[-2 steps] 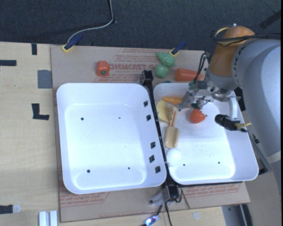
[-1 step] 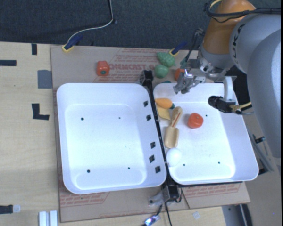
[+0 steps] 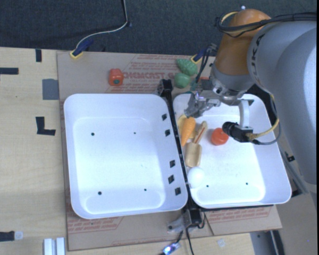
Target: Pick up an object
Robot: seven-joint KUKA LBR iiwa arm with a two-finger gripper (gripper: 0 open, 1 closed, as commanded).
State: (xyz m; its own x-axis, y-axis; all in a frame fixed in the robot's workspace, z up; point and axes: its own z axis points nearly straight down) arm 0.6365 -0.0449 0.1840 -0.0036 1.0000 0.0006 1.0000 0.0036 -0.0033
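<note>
Orange carrot, bread stick and white egg crowd the right bin's nine o'clock wall, awkward for grasping. Hand hovers at their twelve o'clock; finger spread cannot be told. Red tomato lies apart, likely easier.

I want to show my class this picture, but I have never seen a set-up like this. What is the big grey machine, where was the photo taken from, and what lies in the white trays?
The grey machine with the orange band is a robot arm, reaching in from the right. Its gripper hangs low over the right bin; nothing is visibly held. One fixed camera looks down at a slant. That bin holds an orange carrot-like piece, a tan piece, a white egg-like ball and a small red thing. The left bin sits beside it. Behind the bins, on cardboard, lie green toys and a small orange-red one.
</note>
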